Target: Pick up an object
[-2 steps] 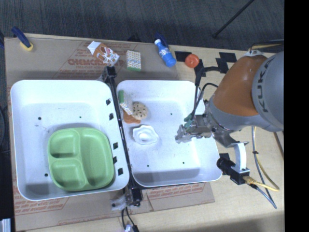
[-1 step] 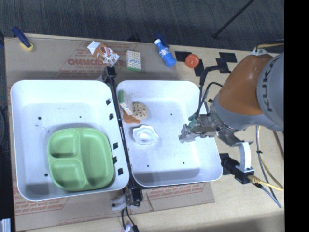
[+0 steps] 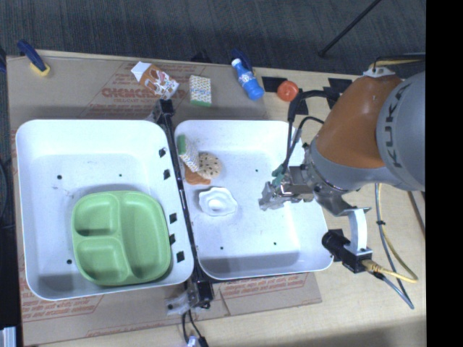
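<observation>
target: small white crumpled plastic piece (image 3: pixel 216 201), light, thin, likely slippery; best pinched across its raised middle
gripper (image 3: pixel 269 198): over right white bin (image 3: pixel 289 255), fingers' state unclear, cannot tell

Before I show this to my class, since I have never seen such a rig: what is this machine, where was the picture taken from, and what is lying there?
The camera looks down on the bench at a slant. The grey and orange machine on the right is a robot arm; its gripper is the small metal part at its end, over the right bin. I see nothing held in it. That bin holds a cookie, a white piece and some small items by its left wall. The left bin holds a green tray with compartments. Behind the bins lie a blue bottle, an orange ball and small packets. The job is to pick up one object.
</observation>
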Tool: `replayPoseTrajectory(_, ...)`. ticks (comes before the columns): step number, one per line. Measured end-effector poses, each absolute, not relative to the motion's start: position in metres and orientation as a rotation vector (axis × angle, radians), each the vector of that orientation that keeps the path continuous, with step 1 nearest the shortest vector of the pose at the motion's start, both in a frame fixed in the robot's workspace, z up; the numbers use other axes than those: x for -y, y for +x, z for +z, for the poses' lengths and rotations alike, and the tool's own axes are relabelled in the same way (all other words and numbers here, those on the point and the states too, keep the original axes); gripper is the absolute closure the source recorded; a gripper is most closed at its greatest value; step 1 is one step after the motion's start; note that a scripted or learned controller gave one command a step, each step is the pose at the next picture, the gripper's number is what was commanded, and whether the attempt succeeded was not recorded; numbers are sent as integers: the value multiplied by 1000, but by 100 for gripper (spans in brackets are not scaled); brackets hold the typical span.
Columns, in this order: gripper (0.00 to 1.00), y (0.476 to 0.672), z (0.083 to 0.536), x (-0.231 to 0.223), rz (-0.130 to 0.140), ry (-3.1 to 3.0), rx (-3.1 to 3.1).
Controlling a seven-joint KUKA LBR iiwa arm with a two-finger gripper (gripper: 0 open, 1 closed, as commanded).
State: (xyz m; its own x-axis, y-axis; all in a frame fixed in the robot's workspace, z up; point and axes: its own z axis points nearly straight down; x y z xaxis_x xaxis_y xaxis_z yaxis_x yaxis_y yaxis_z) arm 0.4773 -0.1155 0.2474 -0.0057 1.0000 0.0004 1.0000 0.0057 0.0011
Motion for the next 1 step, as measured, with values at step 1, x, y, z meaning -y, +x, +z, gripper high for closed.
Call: replayPoseTrajectory(1,100,504,235,113,-2,2215,-2230)
